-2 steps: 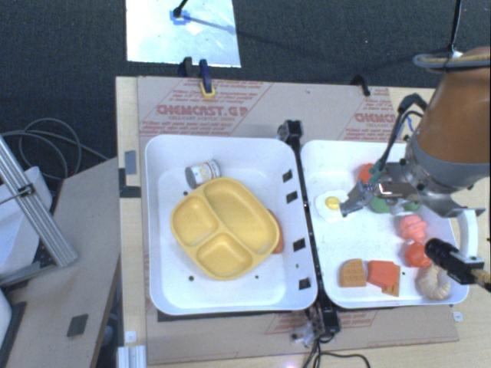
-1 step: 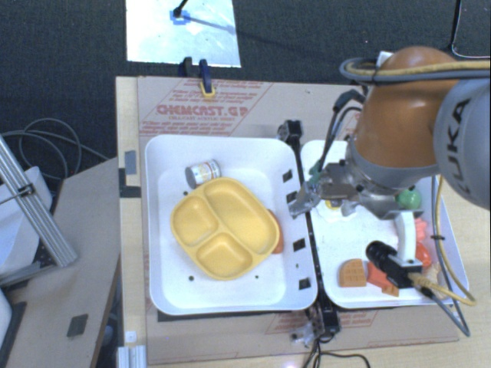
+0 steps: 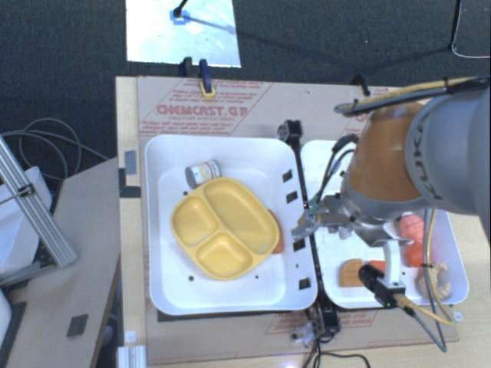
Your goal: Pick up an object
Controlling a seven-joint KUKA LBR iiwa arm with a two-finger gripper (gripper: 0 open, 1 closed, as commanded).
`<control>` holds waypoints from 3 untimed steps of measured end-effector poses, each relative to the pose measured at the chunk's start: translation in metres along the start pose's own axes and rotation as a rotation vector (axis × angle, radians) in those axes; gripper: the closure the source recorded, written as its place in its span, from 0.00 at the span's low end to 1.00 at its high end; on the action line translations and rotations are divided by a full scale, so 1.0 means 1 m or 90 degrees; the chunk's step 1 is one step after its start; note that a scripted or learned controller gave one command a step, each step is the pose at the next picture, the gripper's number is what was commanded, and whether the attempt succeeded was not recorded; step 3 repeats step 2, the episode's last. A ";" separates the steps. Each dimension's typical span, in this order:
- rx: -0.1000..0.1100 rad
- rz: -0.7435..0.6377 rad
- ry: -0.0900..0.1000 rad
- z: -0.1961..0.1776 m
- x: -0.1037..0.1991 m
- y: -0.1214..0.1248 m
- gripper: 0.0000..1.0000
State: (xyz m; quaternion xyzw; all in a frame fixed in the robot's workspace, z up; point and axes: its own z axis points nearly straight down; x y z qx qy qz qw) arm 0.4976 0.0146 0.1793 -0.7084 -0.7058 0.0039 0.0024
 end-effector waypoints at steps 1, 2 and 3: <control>-0.009 -0.005 0.000 -0.006 -0.014 0.065 0.00; -0.005 -0.002 0.001 -0.005 -0.012 0.029 0.00; -0.005 -0.002 0.001 -0.005 -0.012 0.029 0.00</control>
